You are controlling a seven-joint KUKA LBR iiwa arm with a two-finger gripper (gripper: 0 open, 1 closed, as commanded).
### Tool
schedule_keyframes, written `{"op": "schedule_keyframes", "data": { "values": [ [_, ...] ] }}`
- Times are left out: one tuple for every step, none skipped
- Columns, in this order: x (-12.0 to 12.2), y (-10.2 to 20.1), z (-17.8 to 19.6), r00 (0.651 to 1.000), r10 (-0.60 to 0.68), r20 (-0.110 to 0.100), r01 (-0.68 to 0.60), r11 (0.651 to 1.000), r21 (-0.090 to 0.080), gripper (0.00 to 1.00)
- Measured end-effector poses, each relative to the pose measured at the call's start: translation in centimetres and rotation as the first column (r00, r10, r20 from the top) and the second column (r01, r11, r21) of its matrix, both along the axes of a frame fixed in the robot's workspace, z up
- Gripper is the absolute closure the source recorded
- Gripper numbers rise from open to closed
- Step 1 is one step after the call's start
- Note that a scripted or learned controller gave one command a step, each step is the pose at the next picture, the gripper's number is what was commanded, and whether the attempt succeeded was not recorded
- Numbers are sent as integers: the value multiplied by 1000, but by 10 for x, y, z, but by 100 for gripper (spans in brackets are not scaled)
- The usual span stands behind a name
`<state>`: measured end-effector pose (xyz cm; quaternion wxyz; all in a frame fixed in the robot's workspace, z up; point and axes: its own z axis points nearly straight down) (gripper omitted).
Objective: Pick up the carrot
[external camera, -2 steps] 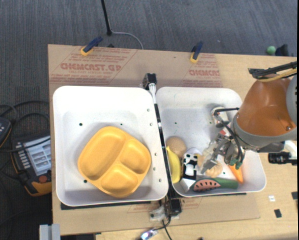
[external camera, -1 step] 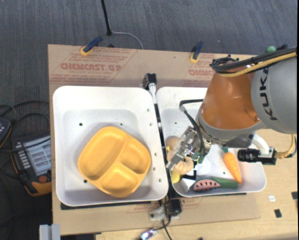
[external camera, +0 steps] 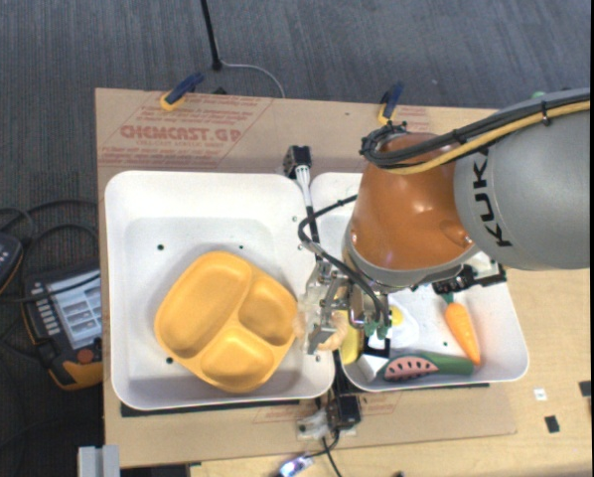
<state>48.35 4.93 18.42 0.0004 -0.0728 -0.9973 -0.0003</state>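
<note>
Overhead view of my bench. My arm point(external camera: 496, 192) enters from the right of the frame, its orange band over the upper part of the right bin point(external camera: 511, 366). My gripper point(external camera: 337, 316) hangs at lower centre, above the rims where the two bins meet; I cannot tell how it is set. The carrot point(external camera: 462, 332) lies in the right bin, lower right of centre, apart from my gripper, beside a watermelon slice point(external camera: 414, 369). The left bin point(external camera: 138, 217) holds a yellow divided plate point(external camera: 227, 318).
</note>
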Motion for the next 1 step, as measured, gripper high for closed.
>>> {"op": "schedule_keyframes", "data": {
  "values": [
    [0,-30,0,925,-381,1,381,925,-1,100]
  ]
}}
